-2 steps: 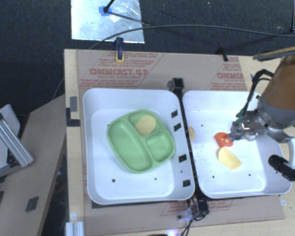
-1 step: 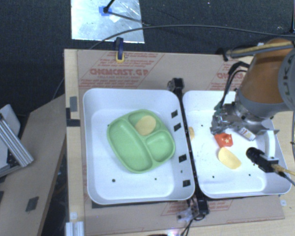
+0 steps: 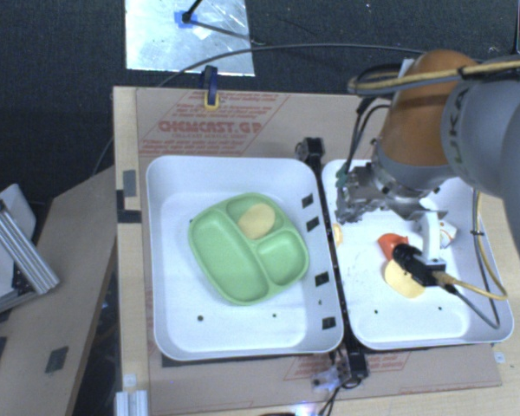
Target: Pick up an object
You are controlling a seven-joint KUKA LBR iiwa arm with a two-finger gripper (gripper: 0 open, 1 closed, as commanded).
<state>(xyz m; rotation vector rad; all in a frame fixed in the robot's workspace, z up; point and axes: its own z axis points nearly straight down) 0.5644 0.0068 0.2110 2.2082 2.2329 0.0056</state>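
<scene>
Fingers of the gripper (image 3: 353,203) are lost in a tangle of grey metal under the wrist, so I cannot tell whether they are spread or closed, and nothing can be seen between them. The gripper hangs low in the right bin (image 3: 468,323), close to the wall it shares with the left bin (image 3: 169,232), at the far-left part of that bin's floor. The likeliest things to pick lie near it but apart from it: a red-orange piece (image 3: 391,243) in the middle of the right bin, and a soft-looking yellow piece (image 3: 406,283) just beyond it toward the near edge. Both rest loose on the flat white floor, away from the walls, which probably leaves room to come down on either from above. In the left bin a green divided plate (image 3: 234,263) sits at a slant, with a pale yellow lump (image 3: 257,221) in its small far compartment. The compartment's raised rim would crowd a grasp there, so that lump looks the harder choice. The bins stand side by side on a cardboard sheet (image 3: 217,121), presumably to keep them level and in place on the bench. As I judge it, the pick has not been made: the gripper seems placed beside the pieces, not over one, and would need to shift toward the red-orange piece before closing.
</scene>
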